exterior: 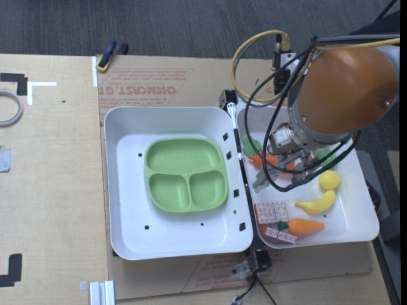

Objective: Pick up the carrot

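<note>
The carrot (306,226), orange with a small green top, lies flat near the front edge of the right bin (362,224). My gripper (269,169) hangs below the orange-banded wrist over the left middle of that bin, well behind and to the left of the carrot. Right beneath the gripper sits a second orange item (262,160), partly hidden by cables and the wrist. Nothing shows whether the gripper touches it.
A yellow lemon (329,180) and a banana (316,203) lie to the right of the gripper. A printed card (269,212) and a red-and-white packet (278,235) sit beside the carrot. A green piece (249,147) lies at the bin's left wall. The left bin (121,189) holds a green divided plate (186,174).
</note>
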`<state>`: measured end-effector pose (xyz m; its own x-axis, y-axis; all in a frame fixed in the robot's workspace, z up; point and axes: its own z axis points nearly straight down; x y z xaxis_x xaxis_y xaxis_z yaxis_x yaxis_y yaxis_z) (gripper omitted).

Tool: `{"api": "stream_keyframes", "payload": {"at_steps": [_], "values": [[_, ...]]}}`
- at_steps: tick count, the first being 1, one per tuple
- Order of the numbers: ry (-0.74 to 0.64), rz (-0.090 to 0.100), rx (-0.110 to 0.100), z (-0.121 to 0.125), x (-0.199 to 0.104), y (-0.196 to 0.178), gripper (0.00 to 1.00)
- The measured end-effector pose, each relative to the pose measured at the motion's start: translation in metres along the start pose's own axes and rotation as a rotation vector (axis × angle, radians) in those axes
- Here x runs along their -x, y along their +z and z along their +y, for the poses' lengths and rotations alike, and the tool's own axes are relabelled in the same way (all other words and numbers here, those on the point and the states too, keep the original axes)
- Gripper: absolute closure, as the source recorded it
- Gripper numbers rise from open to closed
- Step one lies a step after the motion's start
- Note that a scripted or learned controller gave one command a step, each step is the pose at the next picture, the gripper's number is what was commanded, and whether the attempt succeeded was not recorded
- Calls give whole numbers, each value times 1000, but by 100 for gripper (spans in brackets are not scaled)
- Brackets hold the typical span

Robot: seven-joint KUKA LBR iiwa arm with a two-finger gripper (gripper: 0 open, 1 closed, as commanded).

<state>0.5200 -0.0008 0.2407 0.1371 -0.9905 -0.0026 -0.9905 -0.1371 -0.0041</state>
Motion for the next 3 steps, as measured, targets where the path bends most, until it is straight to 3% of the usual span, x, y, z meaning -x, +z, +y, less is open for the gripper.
{"api": "stream_keyframes", "payload": {"at_steps": [1,2,3], "values": [[-191,0,3,42,0,48,0],[-488,-1,3,25,-3,48,0],[-480,-3,0,24,-3,39,100]]}}
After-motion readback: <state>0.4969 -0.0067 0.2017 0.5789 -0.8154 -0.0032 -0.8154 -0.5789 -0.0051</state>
